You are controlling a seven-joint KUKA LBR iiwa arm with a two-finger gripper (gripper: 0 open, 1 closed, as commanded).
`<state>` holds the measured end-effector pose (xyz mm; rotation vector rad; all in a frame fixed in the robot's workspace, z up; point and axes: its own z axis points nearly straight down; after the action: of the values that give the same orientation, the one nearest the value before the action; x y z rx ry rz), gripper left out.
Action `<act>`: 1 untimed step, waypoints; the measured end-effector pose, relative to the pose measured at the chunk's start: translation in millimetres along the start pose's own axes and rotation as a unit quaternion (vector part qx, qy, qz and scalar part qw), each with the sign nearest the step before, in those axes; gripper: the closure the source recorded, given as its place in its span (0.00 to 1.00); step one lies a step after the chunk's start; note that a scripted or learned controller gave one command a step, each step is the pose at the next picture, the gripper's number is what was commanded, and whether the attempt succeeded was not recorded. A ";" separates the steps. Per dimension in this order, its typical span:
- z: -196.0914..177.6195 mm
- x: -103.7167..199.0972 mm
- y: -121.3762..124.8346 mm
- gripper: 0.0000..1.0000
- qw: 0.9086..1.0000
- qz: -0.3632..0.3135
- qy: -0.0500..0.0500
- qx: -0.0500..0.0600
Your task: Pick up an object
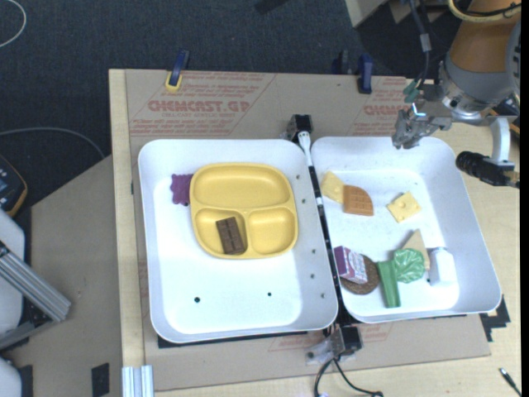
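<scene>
Grey arm with an orange band hangs over the far edge of the right shallow white bin (471,222), next to the left shallow white bin (165,263).

The left bin holds a yellow three-compartment plastic plate (248,190) with a brown chocolate-bar piece (231,235) lying in its near-left compartment, and a small purple toy piece (180,188) touching the plate's left rim. The two-finger gripper (407,136) hovers above the right bin's far rim with nothing between its fingers; how wide the claw stands I cannot tell. Loose in the right bin lie a green leafy toy vegetable (400,273), a brown round cookie with a maroon wrapper (356,273), an orange waffle-textured wedge (358,200), a pale yellow cheese wedge (332,187), a yellow holed cheese cube (404,207) and a small white block (442,264), all well apart from the gripper.
</scene>
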<state>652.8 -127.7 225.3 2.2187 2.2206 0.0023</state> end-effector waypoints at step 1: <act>-10.5 52.2 -14.5 1.00 1.000 -0.001 0.001 0.002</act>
<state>638.2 -75.5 235.7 2.2198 2.2260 -0.0013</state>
